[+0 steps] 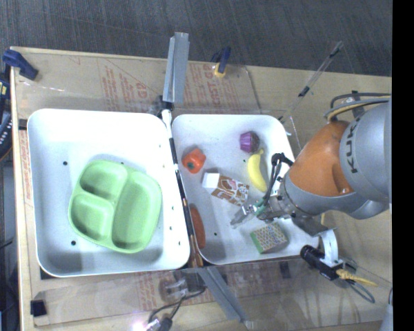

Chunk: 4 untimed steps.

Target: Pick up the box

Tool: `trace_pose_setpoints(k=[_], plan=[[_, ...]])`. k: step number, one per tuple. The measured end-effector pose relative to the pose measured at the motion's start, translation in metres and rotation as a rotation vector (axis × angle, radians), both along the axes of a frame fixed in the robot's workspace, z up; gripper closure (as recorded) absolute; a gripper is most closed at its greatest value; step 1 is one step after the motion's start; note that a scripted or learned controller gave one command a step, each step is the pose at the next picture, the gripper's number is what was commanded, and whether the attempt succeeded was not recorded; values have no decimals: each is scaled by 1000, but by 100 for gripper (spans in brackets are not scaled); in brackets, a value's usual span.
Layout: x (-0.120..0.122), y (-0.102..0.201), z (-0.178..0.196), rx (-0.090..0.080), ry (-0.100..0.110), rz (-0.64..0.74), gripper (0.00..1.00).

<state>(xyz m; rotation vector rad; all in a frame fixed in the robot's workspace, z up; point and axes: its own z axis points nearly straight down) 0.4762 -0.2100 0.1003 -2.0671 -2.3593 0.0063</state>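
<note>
Arm, grey with an orange band, stands highest over the bench and reaches in from the right. Its claw hangs low over the right bin, in the near half. Whether it is released or clenched cannot be told at this size. Nothing is seen held in it.

Just far-left of the claw lies the box, close beside it and possibly touching at its near-right corner; contact cannot be confirmed. The box is a small flat carton, white at its left end and brown with print toward the right, lying on its broad face and slanted to the bin walls.

Step in hand, as judged: the approach is nearly complete and the grasp is not yet made. The next move would call for a short shift far-left to centre the claw over the carton, a turn to span its narrow width, then descent and closing.

Neighbours, outward:
- a banana, just right of the box, could crowd the grasp
- a patterned pad, near-right of the claw
- a red fruit, to the far left
- a purple cup, far side
- a green tray, in the left bin
</note>
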Motion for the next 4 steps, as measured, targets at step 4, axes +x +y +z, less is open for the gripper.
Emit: trace_pose_setpoints(k=[4], plan=[[0, -1, 51, -1, -5, -164, 0]])
